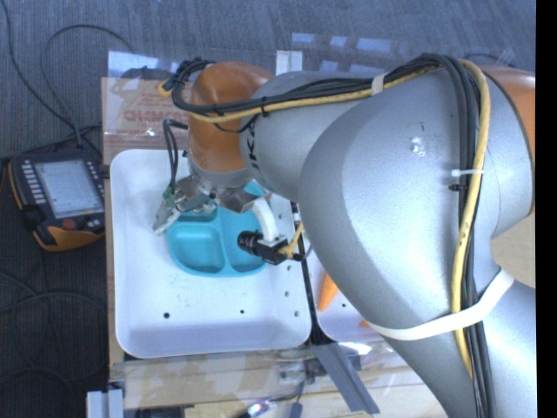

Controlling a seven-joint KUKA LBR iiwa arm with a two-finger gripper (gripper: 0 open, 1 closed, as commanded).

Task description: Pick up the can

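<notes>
You are looking down on the grey arm reaching in from the right, its orange wrist band over the far part of the left shallow white bin. The gripper hangs under that band, above the far edge of a turquoise plastic tray with 2 compartments that lies in the middle of this bin. I cannot tell how the gripper stands, since the wrist hides it from above. The can itself is not something I can pick out: nothing can-shaped lies on the bare floor of the left bin, and the arm covers most of the right white bin, where an orange sliver peeks out near the shared wall. Judging from this, you should confirm the target before committing to a descent, because closing here would likely catch the tray rim instead. There is open room along the bin's left wall and near edge, while the far wall and the divider between the 2 bins sit close to the wrist and its black cable fitting, so keep any sideways move short and lift clear of the walls first.
</notes>
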